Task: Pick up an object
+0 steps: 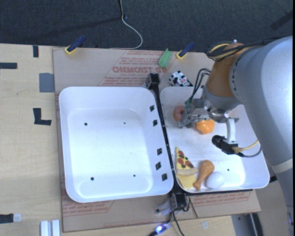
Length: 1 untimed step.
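In the right bin (258,173) lie a pinkish-brown donut (178,113), an orange fruit-like toy (205,127), a pizza slice (183,162), a chicken drumstick (203,173) and a white egg (217,180). My gripper (190,117) is low over the back half of this bin, between the donut on its left and the orange toy on its right, close to both. Nothing can be seen held in it. The grey arm with its orange band (226,77) covers the bin's back right corner.
The left bin (64,100) adjoins the right one along a black-clipped divider (160,132). A black-and-white cow toy (178,78) lies just behind the right bin. A green clip (164,58) and blue-yellow clamps (74,44) hold the cardboard base.
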Each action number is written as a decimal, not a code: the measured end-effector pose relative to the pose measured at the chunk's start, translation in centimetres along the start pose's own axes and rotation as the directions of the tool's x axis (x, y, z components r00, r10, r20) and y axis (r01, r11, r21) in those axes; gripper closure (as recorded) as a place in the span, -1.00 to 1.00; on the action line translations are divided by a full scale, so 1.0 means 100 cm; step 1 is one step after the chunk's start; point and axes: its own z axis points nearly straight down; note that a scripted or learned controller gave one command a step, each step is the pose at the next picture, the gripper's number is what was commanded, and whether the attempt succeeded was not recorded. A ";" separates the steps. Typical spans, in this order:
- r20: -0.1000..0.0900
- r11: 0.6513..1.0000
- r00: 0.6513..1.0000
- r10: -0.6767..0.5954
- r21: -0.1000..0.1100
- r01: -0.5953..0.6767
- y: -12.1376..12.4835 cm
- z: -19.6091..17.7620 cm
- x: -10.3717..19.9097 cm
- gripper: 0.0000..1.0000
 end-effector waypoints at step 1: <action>-0.002 1.000 1.000 0.003 0.008 -0.003 -0.011 0.001 0.012 1.00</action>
